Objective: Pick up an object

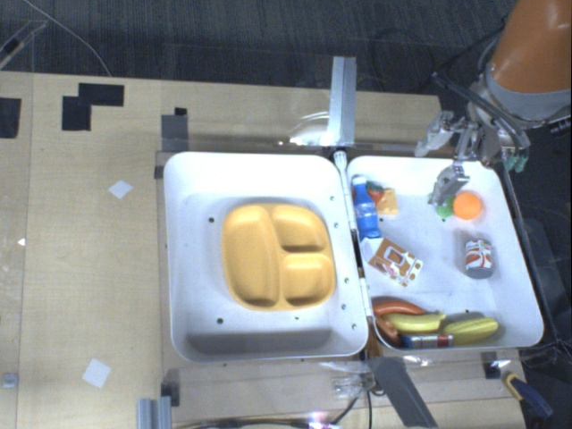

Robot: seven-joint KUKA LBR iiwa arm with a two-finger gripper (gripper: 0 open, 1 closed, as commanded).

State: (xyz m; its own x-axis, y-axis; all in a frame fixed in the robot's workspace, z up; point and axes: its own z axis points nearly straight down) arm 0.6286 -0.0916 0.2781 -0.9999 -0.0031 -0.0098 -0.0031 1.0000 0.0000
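- Bananas [447,326] and a red item line the right bin's [523,266] near wall.
- A yellow divided tray [275,256] fills the left bin [192,266].
- Mid-bin: patterned card [395,262], small can [478,257].
- Far end: the gripper [444,189] hangs just beside an orange ball [468,206]; fingers' spread cannot be told.

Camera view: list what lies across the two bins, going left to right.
Yellow divided tray → blue bottle → patterned card → gripper → orange ball → small can.
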